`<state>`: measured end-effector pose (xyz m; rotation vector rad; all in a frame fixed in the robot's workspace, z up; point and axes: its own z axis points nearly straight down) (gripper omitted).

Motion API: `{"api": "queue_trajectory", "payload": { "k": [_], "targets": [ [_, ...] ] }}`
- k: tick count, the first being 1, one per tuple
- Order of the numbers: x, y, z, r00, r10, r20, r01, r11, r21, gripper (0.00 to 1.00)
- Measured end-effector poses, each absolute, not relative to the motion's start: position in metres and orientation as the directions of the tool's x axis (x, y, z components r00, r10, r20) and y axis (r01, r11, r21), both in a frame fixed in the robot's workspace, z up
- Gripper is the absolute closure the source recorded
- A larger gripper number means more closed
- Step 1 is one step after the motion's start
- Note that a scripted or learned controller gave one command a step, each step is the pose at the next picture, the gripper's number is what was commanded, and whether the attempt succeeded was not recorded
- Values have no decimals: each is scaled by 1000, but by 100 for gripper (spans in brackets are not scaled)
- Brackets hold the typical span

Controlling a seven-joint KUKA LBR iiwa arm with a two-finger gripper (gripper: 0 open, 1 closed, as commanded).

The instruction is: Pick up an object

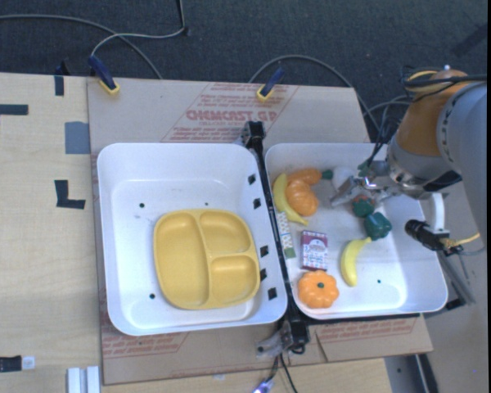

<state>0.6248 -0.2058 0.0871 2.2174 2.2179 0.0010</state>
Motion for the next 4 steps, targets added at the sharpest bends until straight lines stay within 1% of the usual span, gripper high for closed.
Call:
{"api": "queue_trajectory", "payload": {
  "k": [1, 2, 3, 4],
  "targets": [
    [535, -222, 87, 1, 1000, -4, 1000, -1, 3, 0],
    [536, -222, 98, 1, 1000, -5, 1000, -1, 7, 100],
    [618, -143, 88, -3, 1000, 0, 1000, 3, 9, 100],
    [589, -89, 185, -2, 1000, 0, 1000, 2, 0, 100]
  ]
}}
